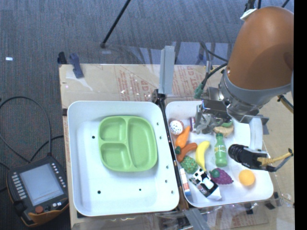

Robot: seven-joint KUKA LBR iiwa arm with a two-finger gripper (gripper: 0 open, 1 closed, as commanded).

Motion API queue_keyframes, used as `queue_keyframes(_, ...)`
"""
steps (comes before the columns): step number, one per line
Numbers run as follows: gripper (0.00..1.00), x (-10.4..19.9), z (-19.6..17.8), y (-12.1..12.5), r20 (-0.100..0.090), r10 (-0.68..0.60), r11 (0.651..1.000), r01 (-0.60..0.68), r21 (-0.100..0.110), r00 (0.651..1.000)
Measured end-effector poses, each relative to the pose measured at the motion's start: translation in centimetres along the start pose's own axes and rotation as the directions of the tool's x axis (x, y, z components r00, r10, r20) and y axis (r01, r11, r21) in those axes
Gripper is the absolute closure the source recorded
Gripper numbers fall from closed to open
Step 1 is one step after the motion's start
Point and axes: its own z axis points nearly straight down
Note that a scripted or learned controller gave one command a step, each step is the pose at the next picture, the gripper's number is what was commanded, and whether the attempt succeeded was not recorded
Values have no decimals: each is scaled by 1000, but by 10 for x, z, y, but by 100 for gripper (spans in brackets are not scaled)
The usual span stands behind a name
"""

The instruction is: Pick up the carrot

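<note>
1 fixed cam above bench, slanted down, mid distance.

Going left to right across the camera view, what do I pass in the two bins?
green divided plate → carrot → banana → green bottle → orange fruit

Right bin, lower right of frame, contains a carrot near its left wall, beside a banana and green bottle, with the gripper over its upper part; left bin contains a green divided plate.
</note>
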Motion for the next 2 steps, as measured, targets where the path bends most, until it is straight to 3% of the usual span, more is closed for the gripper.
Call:
queue_keyframes(1,100,70,18,-34,0,9,1000,-9,-2,1000)
queue_keyframes(2,100,-10,-7,10,1,-296,955,296,-6,955)
